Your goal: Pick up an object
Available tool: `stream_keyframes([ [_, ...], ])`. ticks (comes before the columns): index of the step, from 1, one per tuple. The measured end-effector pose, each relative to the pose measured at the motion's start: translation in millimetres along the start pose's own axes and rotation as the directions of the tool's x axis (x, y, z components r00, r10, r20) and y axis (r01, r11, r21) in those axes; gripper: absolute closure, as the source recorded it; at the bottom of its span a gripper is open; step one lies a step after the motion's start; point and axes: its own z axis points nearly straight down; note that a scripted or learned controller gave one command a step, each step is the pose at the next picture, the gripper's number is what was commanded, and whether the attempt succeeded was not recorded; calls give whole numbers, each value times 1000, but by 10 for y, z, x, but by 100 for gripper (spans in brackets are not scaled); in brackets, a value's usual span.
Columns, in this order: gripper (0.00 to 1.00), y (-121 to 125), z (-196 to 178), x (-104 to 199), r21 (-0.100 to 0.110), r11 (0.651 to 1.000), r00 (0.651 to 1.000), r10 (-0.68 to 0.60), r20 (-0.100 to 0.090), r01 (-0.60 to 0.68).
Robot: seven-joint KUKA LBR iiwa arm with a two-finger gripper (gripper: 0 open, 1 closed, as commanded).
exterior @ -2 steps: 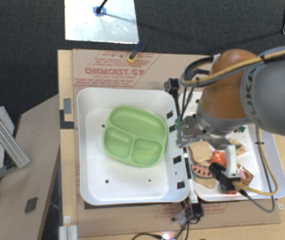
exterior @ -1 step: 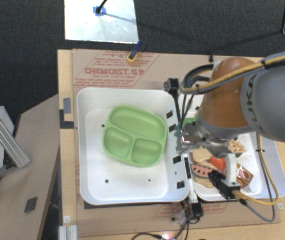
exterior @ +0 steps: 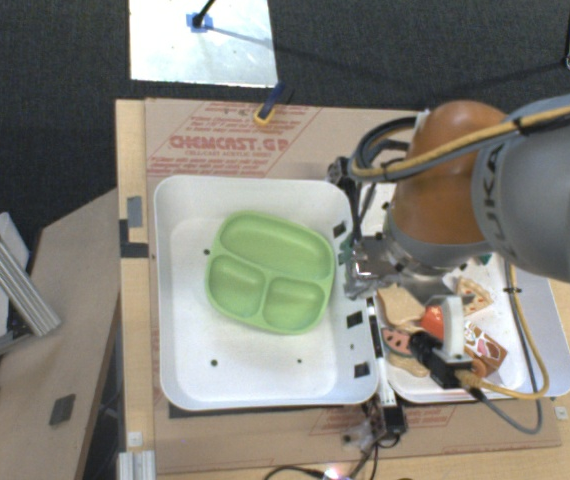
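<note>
Camera view: light-green three-section plastic tray [exterior: 269,272] lies flat in left white bin [exterior: 180,298], well apart from the arm. Prob. light, stiff, slick; raised rim or a divider is best hold. Claw [exterior: 405,293] over right bin [exterior: 555,353], among small mixed items [exterior: 433,320]; can't tell its state.

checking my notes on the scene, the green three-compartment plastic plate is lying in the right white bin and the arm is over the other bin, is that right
Not quite. The camera view shows the green three-compartment plastic plate lying in the left white bin, not the right one. The grey arm with its orange band is over the other bin, the right white bin, as you said.
</note>
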Motion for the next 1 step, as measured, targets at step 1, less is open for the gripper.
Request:
stream_keyframes([
  [1,100,-31,-81,-98,0,1000,1000,5,0,-5],
])
